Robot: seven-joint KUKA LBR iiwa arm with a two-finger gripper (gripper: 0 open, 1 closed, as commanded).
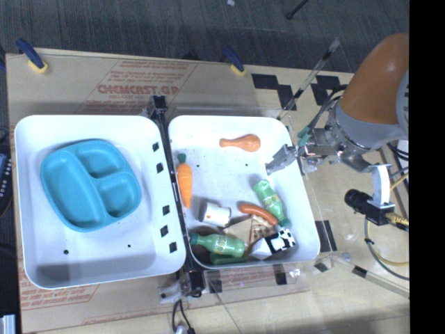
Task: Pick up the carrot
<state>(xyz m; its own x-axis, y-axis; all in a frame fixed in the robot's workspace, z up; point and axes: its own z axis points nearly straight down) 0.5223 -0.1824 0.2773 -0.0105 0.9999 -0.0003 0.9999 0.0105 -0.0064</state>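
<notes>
Against the left wall of the right bin [208, 125], just right of frame centre, your carrot [185, 184] lies lengthwise with its green top toward the upper edge. You have the gripper [281, 158] well apart from it at the bin's right rim; I cannot tell whether it is open or closed. Watch that wall: I judge a finger could strike it or push the carrot toward the small white cup [216, 214].

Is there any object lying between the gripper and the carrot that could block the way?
Nothing visible does. The gripper is at the right bin's right side, and the carrot lies by its left wall. White bin floor lies between them; the chicken drumstick lies farther back, the green bottle nearer the front.
</notes>
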